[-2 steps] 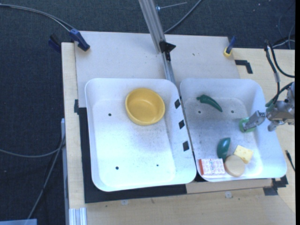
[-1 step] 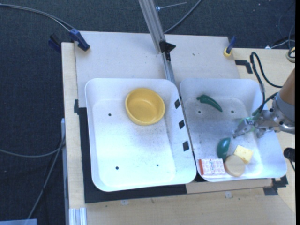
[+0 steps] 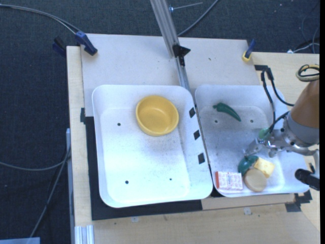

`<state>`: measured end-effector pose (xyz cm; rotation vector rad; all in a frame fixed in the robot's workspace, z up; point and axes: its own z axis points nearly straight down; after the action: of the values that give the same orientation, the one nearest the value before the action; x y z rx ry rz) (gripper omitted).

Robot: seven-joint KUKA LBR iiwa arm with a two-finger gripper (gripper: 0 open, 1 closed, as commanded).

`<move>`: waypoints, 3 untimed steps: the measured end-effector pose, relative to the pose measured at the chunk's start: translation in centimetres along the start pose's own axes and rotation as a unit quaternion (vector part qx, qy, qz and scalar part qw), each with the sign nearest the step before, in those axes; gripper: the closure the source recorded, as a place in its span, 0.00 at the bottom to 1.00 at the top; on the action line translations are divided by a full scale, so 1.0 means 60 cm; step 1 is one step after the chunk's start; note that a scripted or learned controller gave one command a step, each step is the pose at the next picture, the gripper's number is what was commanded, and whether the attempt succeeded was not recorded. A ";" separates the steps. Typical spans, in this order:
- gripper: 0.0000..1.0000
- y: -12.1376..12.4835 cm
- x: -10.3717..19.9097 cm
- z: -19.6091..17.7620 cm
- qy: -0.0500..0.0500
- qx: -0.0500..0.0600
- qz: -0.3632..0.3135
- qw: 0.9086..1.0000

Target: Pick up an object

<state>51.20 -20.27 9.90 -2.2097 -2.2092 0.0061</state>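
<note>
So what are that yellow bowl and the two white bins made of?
The yellow bowl looks like smooth moulded plastic, evenly coloured with a soft sheen. The two white bins also seem plastic: thin rounded rims, matte, faintly speckled.

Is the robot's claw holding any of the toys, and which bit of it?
It cannot be told. The gripper sits low in the right bin, just above the teal object, but no item visibly sits between its fingers.

Grey arm point(image 3: 300, 131) with an orange band — black cables trailing, metallic claw point(image 3: 256, 147).
</note>
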 end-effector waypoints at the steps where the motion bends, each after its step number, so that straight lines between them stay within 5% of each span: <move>1: 1.00 0.004 0.000 -0.027 -0.001 -0.005 0.000 1.000; 3: 1.00 0.009 0.006 -0.215 -0.005 -0.012 -0.001 1.000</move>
<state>51.93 -20.01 22.77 -2.2237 -2.2286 -0.0095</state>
